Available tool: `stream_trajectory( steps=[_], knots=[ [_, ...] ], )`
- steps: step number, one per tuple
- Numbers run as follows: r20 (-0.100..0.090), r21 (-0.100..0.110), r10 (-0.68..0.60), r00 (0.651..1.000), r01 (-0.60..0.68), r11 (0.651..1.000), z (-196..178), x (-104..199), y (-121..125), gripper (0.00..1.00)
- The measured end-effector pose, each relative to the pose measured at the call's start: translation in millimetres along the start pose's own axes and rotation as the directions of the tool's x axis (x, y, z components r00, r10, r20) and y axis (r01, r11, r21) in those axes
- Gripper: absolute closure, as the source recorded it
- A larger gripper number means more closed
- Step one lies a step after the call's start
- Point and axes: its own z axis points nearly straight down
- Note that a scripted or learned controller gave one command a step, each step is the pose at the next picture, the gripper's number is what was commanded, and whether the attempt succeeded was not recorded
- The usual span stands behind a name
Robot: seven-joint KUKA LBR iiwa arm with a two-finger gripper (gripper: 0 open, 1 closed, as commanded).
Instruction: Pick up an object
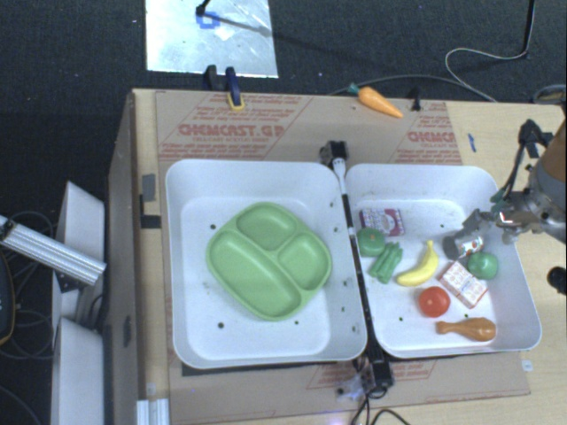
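Reaching in from three o'clock, the arm (540, 204) is hanging its gripper (468, 240) over the right bin (416, 184); whether it is open or closed cannot be told, and nothing is visibly sitting in its grasp. Just beside it, toward four o'clock, a green ball (483, 264) is lying, with a red-and-white box (463, 283) at six o'clock. A banana (419, 267) is resting toward nine o'clock of the gripper, a tomato (433, 301) and a drumstick (468, 328) lying below. The left bin (190, 202) is bearing a green divided plate (268, 259).
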Motion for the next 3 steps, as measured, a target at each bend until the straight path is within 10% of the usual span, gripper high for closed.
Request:
stream_trajectory(
  steps=[1, 3],
  knots=[
    [0.0, -0.001, 0.001, 1.0, -0.001, 1.0, 108.5, 15.8, 26.6, 0.0],
    [0.0, -0.003, -0.002, 1.0, 0.002, 1.0, 123.6, 76.2, 134.5, 0.0]
  ],
)
